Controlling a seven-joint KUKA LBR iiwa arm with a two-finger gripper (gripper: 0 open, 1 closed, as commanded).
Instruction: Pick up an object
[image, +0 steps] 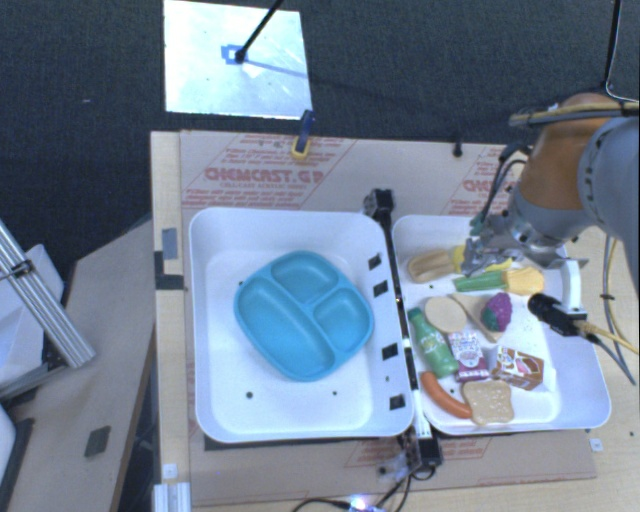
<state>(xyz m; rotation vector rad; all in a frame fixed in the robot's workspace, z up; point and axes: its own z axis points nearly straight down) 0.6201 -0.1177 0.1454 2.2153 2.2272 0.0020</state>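
The gripper (482, 262) sits low in the right bin (590, 400), over a green toy vegetable (478, 282) beside a yellow piece (523, 279) and a tan bread shape (430, 265); whether it is open or closed, I cannot tell. The left bin (215, 300) on the counter (250, 170) holds a blue divided plate (302, 314)

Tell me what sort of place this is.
Probably a robotics lab bench for pick-and-place trials: a robot arm reaches over two white bins, one holding a blue divided plate, the other toy food.
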